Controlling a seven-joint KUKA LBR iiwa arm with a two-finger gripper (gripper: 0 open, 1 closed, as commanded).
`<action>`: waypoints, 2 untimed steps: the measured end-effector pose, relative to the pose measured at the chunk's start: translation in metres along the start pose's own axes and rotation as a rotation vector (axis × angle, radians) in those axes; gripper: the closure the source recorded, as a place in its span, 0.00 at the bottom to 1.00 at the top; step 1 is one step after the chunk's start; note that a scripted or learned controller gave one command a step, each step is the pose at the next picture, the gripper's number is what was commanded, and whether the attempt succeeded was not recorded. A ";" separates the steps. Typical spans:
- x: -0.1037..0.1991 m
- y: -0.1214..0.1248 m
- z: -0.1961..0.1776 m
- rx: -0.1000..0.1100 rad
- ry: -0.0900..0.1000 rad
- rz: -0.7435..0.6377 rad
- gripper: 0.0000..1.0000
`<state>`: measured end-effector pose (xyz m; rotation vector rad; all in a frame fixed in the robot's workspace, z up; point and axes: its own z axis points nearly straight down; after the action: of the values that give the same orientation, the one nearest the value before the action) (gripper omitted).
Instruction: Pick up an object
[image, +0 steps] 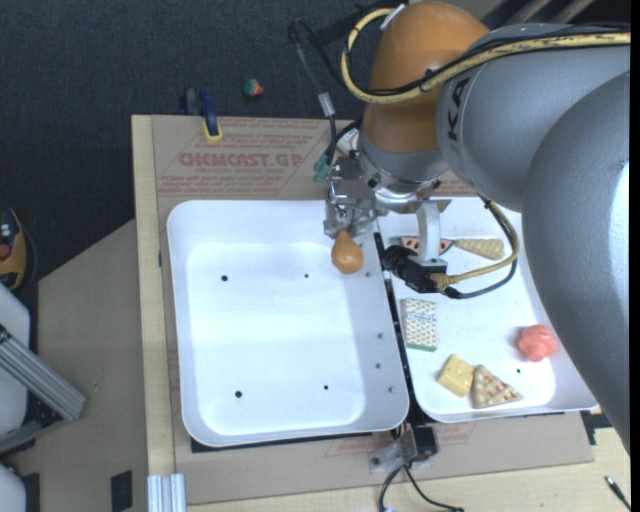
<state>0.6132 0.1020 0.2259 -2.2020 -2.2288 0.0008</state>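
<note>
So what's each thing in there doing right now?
gripper: fingers shut on the orange lump
orange lump: hanging over the left bin
patterned card: flat in the right bin
yellow block: lying beside the wedge
pink ball: resting alone

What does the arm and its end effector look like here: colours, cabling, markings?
The bulky grey arm has an orange band above the wrist, with dark lettering partly visible beside it. Yellow and black cables loop around the wrist. The small metallic two-finger gripper sits under it.

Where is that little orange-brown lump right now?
The orange-brown lump hangs just under the gripper, over the left bin's upper right corner, beside the divider between the bins.
</note>
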 end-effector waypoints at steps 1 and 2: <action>-0.015 -0.021 0.026 0.001 -0.006 0.013 1.00; 0.050 -0.021 -0.010 -0.010 -0.002 0.005 1.00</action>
<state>0.5918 0.1522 0.2367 -2.2139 -2.2296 -0.0081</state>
